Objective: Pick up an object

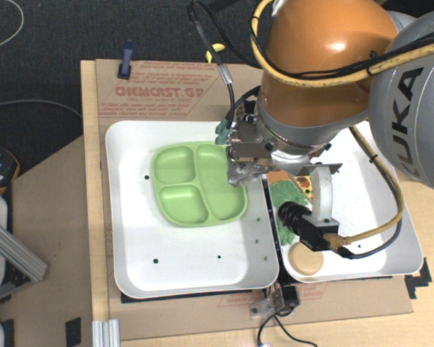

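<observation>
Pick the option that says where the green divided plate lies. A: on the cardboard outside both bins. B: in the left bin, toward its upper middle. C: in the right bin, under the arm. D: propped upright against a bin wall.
B: the green divided plate lies flat on the floor of the left bin, toward its upper middle, with white bin floor showing around it on the left and below.

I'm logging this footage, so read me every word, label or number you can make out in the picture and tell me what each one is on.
"CHEMCAST GP": red print on the brown paper-covered board beneath the bins; the smaller red lines around it are too blurred to read.
"UKA": large dark letters on the grey arm, the start of the name cut off by the orange band.
The green divided plate and the white bins show no readable text.
</observation>
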{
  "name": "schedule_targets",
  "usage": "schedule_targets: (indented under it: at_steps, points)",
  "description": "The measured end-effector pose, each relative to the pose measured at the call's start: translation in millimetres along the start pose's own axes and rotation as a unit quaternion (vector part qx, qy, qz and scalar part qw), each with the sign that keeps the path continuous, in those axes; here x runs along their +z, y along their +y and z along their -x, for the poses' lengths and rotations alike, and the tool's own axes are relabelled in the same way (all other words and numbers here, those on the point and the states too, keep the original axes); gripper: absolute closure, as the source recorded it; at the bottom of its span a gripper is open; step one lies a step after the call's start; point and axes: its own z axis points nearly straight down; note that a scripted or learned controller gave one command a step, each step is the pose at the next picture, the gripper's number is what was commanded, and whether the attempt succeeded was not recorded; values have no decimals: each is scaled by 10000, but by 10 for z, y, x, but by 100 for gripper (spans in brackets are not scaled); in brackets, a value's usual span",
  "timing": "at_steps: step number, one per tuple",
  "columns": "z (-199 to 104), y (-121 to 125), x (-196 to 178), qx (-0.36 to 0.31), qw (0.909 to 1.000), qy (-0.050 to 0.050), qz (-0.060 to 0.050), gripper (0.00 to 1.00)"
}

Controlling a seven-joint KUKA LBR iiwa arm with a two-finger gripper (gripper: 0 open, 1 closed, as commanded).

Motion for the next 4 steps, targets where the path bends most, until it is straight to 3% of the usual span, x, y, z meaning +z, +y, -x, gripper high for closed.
schedule_targets:
  at_steps: [1, 2, 3, 4]
  points:
    - [13, 19, -182, 10, 10000, 24, 87, 100]
    - [-529, 8, 850, -11, 10000, 5, 11, 100]
    - [-768, 786, -543, 0, 9998, 51, 172, 100]
    - [-728, 210, 322, 13, 10000, 2, 17, 100]
